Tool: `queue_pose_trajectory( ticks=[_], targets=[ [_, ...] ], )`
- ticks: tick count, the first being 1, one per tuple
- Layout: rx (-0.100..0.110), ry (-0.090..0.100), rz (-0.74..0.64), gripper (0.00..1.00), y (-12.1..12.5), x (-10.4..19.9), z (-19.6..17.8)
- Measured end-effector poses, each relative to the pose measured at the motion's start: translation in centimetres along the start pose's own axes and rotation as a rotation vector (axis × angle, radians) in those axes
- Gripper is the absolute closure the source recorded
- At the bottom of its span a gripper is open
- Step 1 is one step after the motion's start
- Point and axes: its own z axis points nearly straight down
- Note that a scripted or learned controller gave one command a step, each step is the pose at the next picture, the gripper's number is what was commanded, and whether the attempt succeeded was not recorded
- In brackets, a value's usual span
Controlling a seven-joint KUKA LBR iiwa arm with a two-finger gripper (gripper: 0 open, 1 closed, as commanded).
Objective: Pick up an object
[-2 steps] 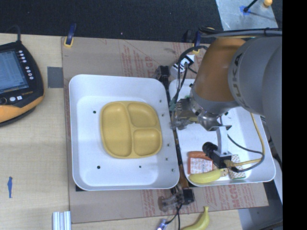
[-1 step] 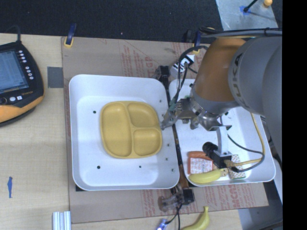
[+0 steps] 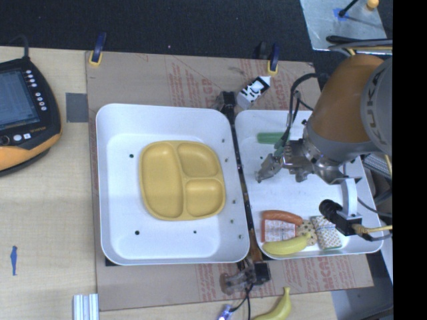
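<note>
My gripper [image 3: 269, 168] hangs low over the left half of the right white bin [image 3: 303, 120], with the grey arm reaching in from the right. Just behind it, near the bin's back wall, lies a small green object [image 3: 270, 138]. At the bin's front lie a yellow banana [image 3: 288, 247], a red and orange packet [image 3: 280, 223] and a speckled pale block [image 3: 325, 235]. Nothing is seen held by the gripper. The arm's body hides the right part of this bin.
The left white bin [image 3: 110, 179] holds a yellow divided plate [image 3: 181, 179]. A second banana [image 3: 277, 306] lies outside, in front of the bins. A black-and-white item [image 3: 253, 90] sits behind them. A control pendant [image 3: 23, 115] rests at the far left.
</note>
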Motion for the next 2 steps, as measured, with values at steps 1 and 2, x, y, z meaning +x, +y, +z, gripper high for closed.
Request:
queue_pose_trajectory(
  ticks=[1, 2],
  targets=[
    [-0.001, -0.001, 0.001, 0.00, 3.2, -8.6, 5.6],
    [-0.001, 0.001, -0.001, 0.00, 9.3, -6.0, 6.6]
  ],
)
